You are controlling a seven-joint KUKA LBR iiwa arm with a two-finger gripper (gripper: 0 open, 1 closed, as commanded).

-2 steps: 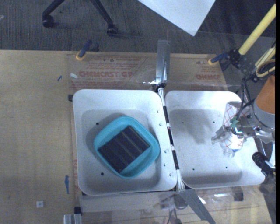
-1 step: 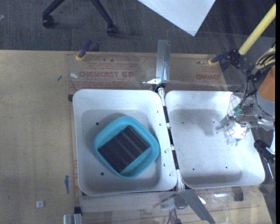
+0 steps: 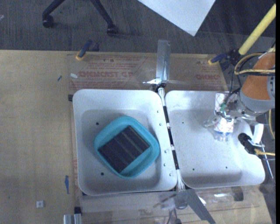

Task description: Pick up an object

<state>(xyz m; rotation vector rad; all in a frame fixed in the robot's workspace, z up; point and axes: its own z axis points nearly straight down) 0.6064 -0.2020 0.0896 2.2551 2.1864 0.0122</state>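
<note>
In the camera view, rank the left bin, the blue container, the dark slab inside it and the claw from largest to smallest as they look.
1. Left bin
2. Blue container
3. Dark slab
4. Claw, though it sits higher and nearer the camera, and its outline is blurred, so its place is less sure.

The arm (image 3: pixel 258 87) is cut off by the frame's edge at three o'clock. Its gripper (image 3: pixel 224 124) is a pale blur over the right bin (image 3: pixel 205 170), so the fingers cannot be made out. At twelve o'clock a white sheet (image 3: pixel 179 13) and a chair base (image 3: pixel 78 15) run off the top.
</note>
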